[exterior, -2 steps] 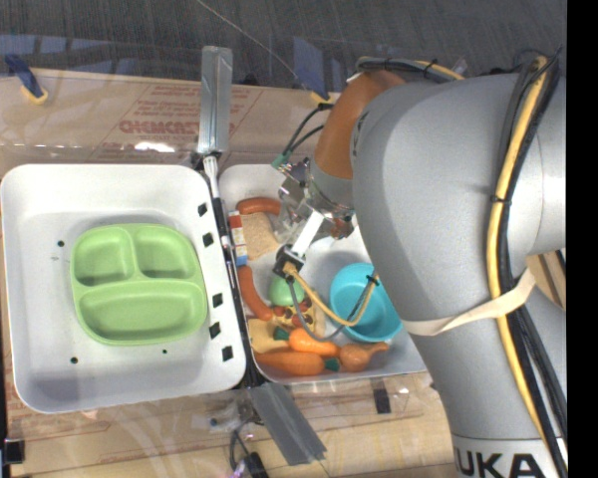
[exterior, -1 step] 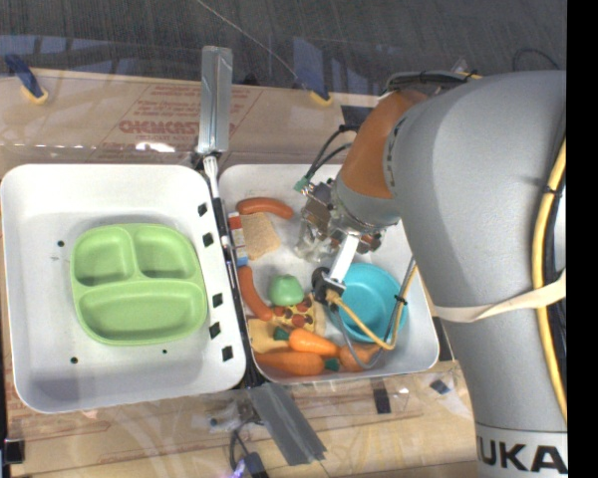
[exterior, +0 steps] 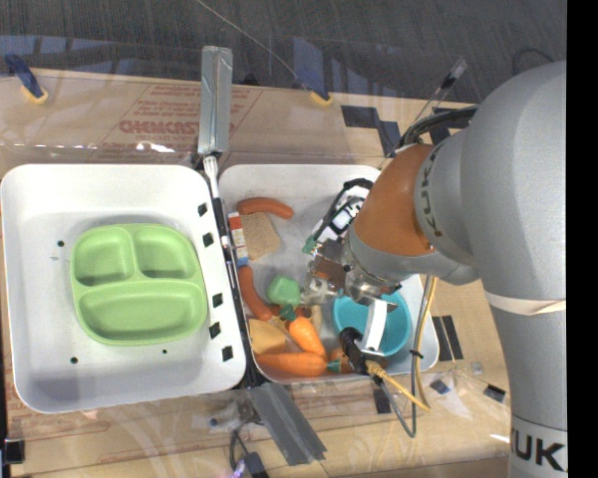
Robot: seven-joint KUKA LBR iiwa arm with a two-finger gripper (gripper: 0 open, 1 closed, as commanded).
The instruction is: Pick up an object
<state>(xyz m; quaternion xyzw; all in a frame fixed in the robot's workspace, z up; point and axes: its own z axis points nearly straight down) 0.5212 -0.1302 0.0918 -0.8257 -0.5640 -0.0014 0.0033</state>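
You have 1 carrot nearest, at the right bin's front, long axis 10-to-4. It lies at 7 o'clock just beside the gripper; grip state: cannot tell. Green cube at 9.

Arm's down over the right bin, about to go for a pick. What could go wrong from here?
The food pieces are packed tight: carrots, green block and sausage touch, so a grab may catch two or slip off. The teal bowl sits right beside the gripper and could get bumped. The wrist hides much of the bin.
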